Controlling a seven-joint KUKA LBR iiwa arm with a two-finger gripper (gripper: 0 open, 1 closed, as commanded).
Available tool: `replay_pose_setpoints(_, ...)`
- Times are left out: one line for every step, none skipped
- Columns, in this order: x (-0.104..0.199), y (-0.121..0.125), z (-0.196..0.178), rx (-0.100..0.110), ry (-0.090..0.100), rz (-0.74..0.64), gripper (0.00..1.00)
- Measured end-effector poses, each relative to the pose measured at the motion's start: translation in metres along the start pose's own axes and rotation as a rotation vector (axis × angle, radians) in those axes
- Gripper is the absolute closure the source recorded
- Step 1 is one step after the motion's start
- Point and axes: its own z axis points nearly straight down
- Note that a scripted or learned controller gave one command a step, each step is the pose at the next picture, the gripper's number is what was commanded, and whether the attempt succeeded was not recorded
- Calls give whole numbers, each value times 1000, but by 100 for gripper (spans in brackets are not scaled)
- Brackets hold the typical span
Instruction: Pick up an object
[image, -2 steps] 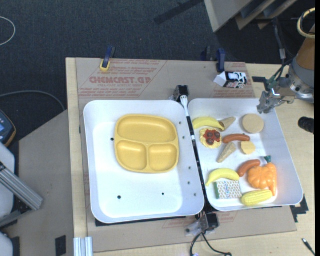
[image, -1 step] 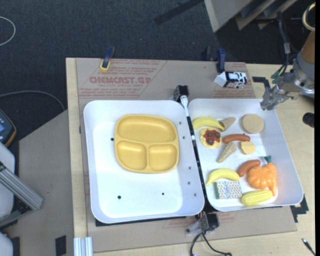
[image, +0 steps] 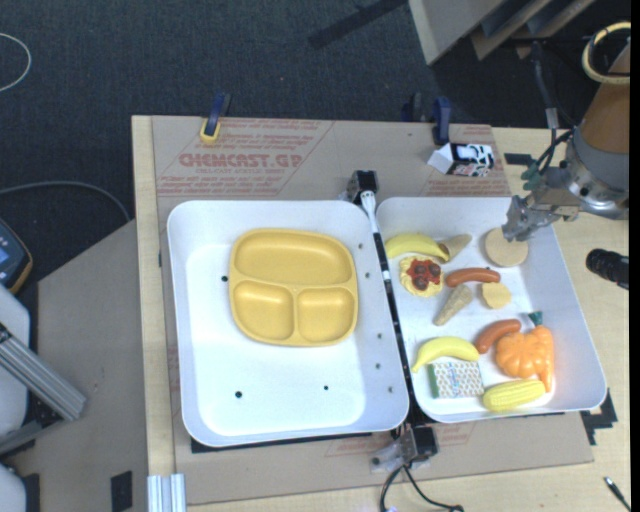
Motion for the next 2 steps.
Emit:
replay_pose_setpoints(44, -41, -8, 0, 1, -1, 100)
replay_pose_setpoints(67, -78, -8, 1, 0, 0, 100)
